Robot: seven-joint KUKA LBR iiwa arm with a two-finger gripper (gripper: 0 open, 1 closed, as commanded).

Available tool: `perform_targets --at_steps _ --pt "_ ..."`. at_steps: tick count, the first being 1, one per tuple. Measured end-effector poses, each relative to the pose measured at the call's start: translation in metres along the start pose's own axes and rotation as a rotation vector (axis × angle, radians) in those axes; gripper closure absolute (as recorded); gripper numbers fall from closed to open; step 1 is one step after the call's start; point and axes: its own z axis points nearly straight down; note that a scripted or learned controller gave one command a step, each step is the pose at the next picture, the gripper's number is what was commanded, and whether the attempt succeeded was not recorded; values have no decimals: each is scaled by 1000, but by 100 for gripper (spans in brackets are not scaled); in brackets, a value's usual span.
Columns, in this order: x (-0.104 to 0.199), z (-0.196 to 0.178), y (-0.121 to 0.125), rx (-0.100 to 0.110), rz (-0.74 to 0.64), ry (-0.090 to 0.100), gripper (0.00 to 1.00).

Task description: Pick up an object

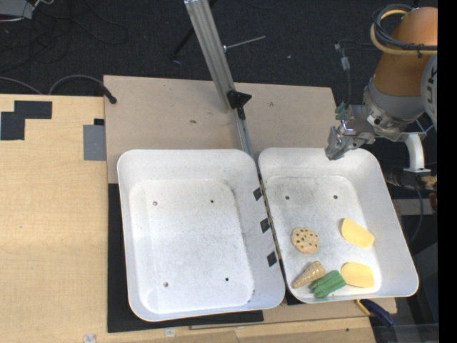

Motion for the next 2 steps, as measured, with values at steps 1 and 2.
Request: perform_targets --at_steps 1,2 --pt "60 1 -18 1 0 1 100" --pt "119 -3 -32 1 -1 1 100"
